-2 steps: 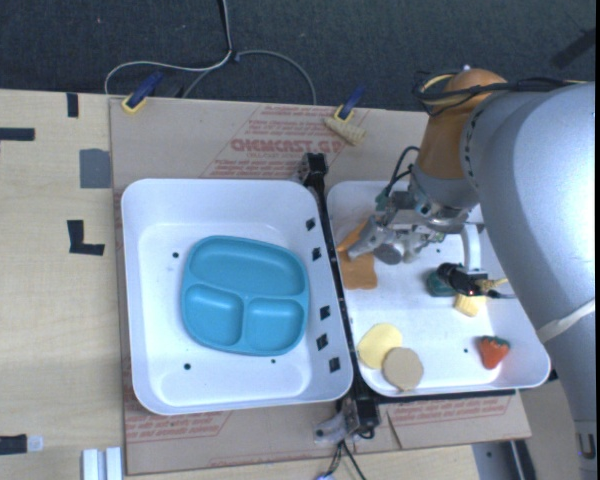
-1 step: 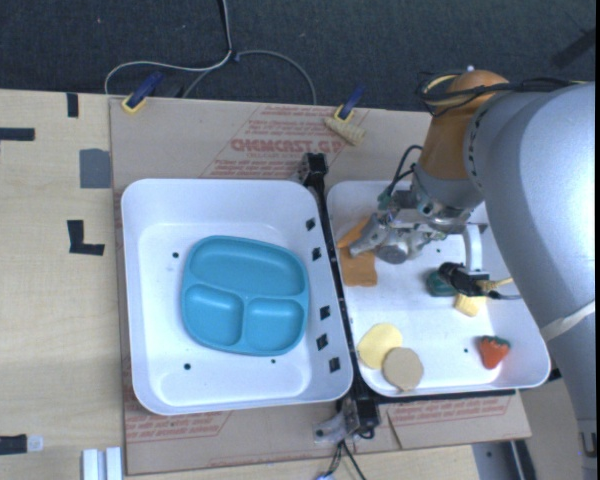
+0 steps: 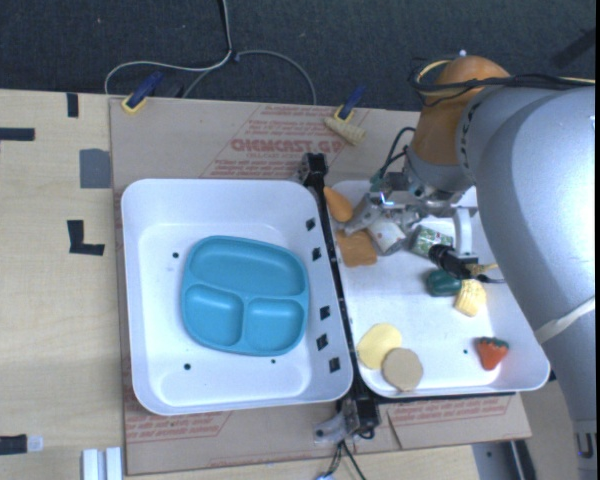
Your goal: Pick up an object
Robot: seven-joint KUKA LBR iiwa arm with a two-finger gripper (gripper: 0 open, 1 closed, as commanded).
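Tool (image 3: 383, 211) low among orange piece (image 3: 338, 206), brown slab (image 3: 358, 251), white lump (image 3: 385, 234); its grip state unclear

A pale wooden worktop (image 3: 40, 298) marked with black tape pieces carries a brown cardboard sheet (image 3: 240, 138). Behind lies dark carpeted floor (image 3: 100, 18), crossed by a thin white cable (image 3: 223, 28).

Bright, even overhead light — soft shadows, mild glare on the white bins (image 3: 140, 218) — detail perhaps slightly soft.
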